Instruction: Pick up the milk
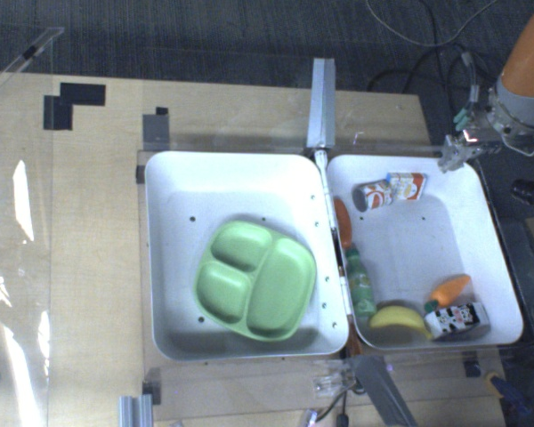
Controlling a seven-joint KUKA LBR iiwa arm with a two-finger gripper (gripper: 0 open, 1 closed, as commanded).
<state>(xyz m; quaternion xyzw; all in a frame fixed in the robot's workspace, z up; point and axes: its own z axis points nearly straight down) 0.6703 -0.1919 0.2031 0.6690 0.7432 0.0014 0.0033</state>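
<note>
A: Where is the milk (456, 320)?

B: In the right bin (481, 238), in the corner nearest the camera. It is a small carton with black and white patches, lying on its side.

A: What lies around it?

B: A banana (398, 318) lies just to its left and a carrot (450, 288) lies just above it, close enough that they seem to touch. A green bottle (360, 283) lies along the bin's left wall, and a red and white can (389, 191) lies at the far end.

A: And the gripper (456, 148)?

B: It hangs at the far right corner of that bin, over the rim, well apart from the milk. How its jaws stand is too small to make out.

A: The left bin (173, 238)?

B: It holds a green plate (256, 278).
</note>
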